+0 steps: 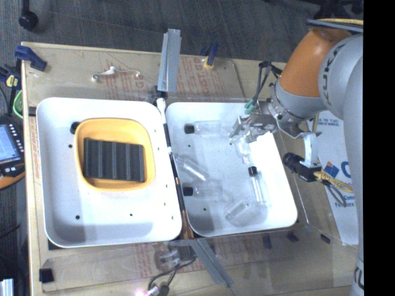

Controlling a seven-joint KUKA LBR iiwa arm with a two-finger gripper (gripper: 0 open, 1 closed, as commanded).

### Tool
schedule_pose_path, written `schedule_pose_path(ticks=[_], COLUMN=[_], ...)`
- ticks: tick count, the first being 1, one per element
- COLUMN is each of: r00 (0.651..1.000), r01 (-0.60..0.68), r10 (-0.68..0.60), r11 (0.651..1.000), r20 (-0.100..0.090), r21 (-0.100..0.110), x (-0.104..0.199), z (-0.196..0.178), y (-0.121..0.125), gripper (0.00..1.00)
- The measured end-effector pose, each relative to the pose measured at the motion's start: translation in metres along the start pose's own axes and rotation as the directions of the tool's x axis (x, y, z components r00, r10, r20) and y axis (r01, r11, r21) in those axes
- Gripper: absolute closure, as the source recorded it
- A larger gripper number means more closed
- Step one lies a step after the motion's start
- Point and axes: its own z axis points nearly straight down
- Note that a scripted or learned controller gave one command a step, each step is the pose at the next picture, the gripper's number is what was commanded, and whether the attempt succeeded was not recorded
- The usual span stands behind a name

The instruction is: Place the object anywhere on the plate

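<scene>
A yellow plate (115, 127) lies in the left white bin (55, 214), and a dark grey ridged block (115, 160) rests on it. Several clear plastic items with black caps are scattered in the right bin (281, 217): a bottle (207, 129) at the back, another bottle (208, 190) near the front left, a slim tube (257, 189) at the right and a clear cup (242, 212) at the front. My gripper (245, 139) hangs over the right bin's back right part, just above the tube's capped end. I see nothing clearly held in it.
A grey metal bar (168, 59) stands behind the gap between the bins. Blue clamps (210, 53) sit on the bench's back edge. Scissors and papers (333, 180) lie right of the right bin. A ridge (168, 159) divides the bins.
</scene>
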Motion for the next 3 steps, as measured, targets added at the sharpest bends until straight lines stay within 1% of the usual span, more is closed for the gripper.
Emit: schedule_pose_path(ticks=[1,2,3], r00=[0.973,0.948,0.885], r01=[0.231,0.318,0.466], r10=[-0.231,-0.318,-0.466], r11=[0.973,0.948,0.885], r20=[0.001,0.002,0.002], r21=[0.002,-0.001,0.001], x=[0.084,0.162,0.161], z=[0.027,0.003,0.025], y=[0.02,0.047,0.028], gripper=[1.0,1.0,1.0])
